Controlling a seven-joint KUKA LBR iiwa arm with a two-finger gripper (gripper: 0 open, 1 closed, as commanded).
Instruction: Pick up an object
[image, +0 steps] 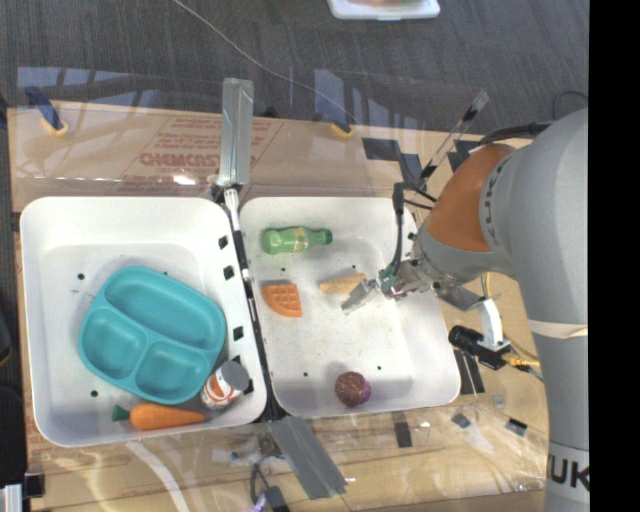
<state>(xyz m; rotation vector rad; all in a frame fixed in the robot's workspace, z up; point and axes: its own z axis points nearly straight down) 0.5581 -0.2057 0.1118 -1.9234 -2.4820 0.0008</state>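
Bread slice (342, 284), tan, right bin (300, 385): lain flat, approached by hand (372, 292), whose grip state cannot be told.

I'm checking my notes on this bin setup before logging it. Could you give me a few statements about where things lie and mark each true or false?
1. The teal divided plate lies in the left bin. True.
2. The green bottle stands upright in the right bin. False: it lies on its side near that bin's far wall.
3. The carrot lies in the left bin, by its near edge. True.
4. The dark purple round object sits on the teal plate. False: it sits in the right bin, near its front wall.
5. The gripper is over the right bin, beside the tan piece. True.
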